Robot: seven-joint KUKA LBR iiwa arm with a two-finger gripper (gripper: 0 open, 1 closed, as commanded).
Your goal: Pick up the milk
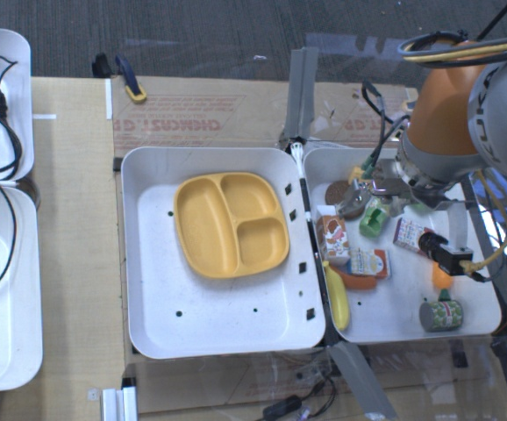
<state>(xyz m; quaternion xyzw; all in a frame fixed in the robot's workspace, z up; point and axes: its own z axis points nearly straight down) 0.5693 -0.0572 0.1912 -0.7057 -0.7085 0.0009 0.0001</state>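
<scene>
The milk, a small carton, lies in the right bin near its left wall. It seems light and easily crushed; best gripped across its flat sides. The hand hovers nearby; its state I cannot tell.

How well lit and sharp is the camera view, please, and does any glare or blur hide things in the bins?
Camera view: lighting is even and soft, shadows faint under the yellow divided plate; pale reflections streak the clear panels above the right bin; the small items near the milk carton are soft and low in detail; the arm's orange band looks slightly blurred.
</scene>
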